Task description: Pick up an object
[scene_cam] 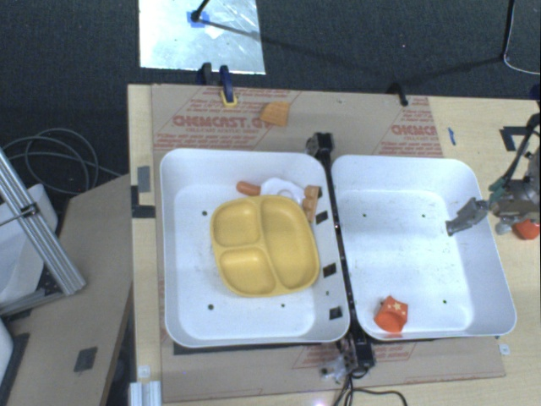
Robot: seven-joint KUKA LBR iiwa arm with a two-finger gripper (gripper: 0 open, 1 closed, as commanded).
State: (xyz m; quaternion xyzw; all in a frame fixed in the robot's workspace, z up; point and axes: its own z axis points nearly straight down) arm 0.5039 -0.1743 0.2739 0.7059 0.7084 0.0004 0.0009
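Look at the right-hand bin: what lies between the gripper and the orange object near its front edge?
Nothing: the camera view shows bare white bin floor between the gripper and the orange object.

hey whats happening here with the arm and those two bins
A robot arm reaches in from the right, its gripper over the right edge of the right bin, with nothing seen between its fingers. The job is to pick something up. An orange object lies near the front edge of that bin, well away from the gripper. The left bin holds a yellow divided tray with a few small items behind it.
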